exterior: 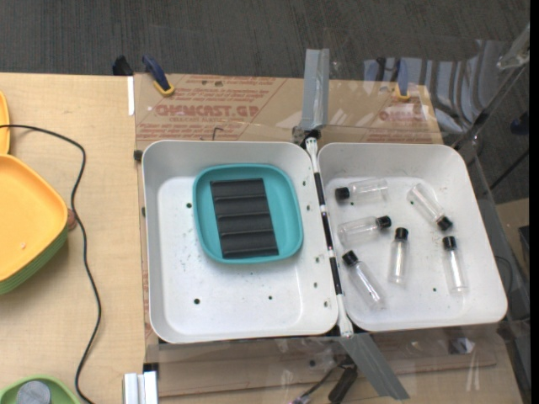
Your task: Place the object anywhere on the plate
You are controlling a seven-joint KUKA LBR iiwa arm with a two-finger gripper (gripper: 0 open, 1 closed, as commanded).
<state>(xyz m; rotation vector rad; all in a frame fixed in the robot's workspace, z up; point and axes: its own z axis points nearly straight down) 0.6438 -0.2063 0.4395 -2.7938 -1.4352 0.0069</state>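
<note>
Camera view: teal plate in left bin, apparently ridged.

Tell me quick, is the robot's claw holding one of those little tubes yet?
Gripper: cannot be told from this picture. Six clear vials with black caps lie loose in the right bin; the teal plate holds only its dark ridged insert.

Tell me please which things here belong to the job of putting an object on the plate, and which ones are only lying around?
For the job:
teal plate in the left bin
six clear vials with black caps in the right bin

Lying about:
yellow dishes on the wooden table
black cable
blue and yellow clamp
</note>
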